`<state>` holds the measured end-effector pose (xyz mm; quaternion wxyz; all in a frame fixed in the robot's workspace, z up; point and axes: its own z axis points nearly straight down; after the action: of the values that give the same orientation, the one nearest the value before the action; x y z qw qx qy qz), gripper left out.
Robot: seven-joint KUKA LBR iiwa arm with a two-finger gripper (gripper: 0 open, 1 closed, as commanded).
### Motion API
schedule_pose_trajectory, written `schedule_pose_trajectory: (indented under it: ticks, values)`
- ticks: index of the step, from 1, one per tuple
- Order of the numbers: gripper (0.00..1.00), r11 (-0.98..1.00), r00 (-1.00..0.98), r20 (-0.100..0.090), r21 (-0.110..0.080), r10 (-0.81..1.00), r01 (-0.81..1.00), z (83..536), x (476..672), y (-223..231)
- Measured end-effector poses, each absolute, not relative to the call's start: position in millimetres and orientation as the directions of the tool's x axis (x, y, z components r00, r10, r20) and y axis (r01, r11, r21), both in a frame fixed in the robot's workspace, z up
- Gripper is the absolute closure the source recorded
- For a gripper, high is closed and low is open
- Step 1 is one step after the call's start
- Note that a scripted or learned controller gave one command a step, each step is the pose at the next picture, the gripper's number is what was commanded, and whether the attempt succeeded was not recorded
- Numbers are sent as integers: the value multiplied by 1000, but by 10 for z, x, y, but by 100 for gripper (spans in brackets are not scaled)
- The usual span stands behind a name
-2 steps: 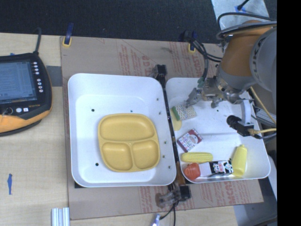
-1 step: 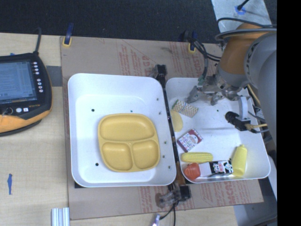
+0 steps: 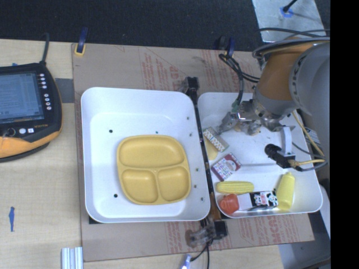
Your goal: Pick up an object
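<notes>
The gripper (image 3: 245, 122), grip state indiscernible, is being positioned; the packet (image 3: 215, 139) just left should be centred.

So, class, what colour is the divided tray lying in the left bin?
Pale yellow. The divided tray shows plainly in the camera view.

I see a light wood bench (image 3: 39, 206) with a brown cardboard sheet (image 3: 140, 66) across its middle, two white bins on that sheet: left bin (image 3: 95, 150), right bin (image 3: 314, 203), edges touching. Directly on the wood at far left sits a teach pendant (image 3: 25, 108), orange-trimmed, screen lit. Blue clamps (image 3: 81, 41) grip the sheet's back edge.
</notes>
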<state>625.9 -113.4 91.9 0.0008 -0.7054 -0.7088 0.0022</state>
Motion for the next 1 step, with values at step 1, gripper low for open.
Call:
schedule_pose_trajectory:
  ticks: [1]
  values:
    - [0, 4, -4, 0, -4, 1000, 1000, 921, 6561, -1327]
